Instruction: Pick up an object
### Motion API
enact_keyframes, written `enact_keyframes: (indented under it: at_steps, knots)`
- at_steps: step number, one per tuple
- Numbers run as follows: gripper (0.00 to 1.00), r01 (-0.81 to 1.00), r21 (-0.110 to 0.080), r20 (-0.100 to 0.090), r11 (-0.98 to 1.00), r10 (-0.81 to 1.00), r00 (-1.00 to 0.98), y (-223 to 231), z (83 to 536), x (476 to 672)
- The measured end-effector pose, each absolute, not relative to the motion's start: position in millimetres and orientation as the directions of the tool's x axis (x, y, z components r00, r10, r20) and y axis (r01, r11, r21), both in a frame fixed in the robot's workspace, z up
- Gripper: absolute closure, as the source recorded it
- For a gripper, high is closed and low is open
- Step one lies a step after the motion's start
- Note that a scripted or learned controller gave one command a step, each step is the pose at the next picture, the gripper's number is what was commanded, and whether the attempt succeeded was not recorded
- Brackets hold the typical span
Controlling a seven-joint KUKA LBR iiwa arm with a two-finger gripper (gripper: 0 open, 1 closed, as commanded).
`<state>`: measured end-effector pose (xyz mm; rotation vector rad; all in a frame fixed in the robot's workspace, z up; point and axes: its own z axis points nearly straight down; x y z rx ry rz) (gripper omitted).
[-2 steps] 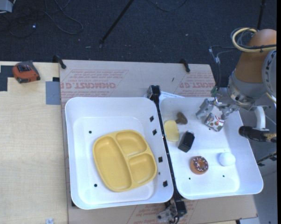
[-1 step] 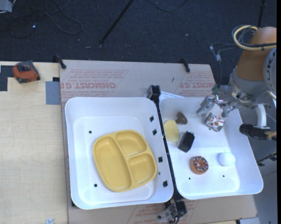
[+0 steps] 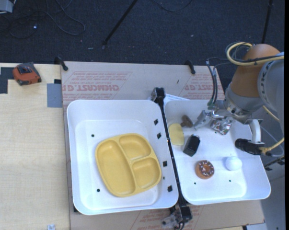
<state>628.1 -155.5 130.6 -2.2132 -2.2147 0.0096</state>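
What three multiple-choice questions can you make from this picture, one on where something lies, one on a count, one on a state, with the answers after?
1. Where does the yellow divided tray lie?
A. left bin
B. right bin
C. on the wooden bench

2. How many compartments has the tray?
A. two
B. three
C. five

3. How does the tool stand?
A. down on the tray
B. over the right bin's far part
C. over the tape measure

Answers: 1 A, it fills the left bin. 2 B, three hollows show. 3 B, it hangs beyond the doughnut and white ball.
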Motion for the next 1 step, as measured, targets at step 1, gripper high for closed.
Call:
enact_keyframes:
  at_steps: [1]
  knots:
    - [0.00,1.000,-0.008,0.002,0.001,1.000,-0.001,-154.6,82.0,627.5]
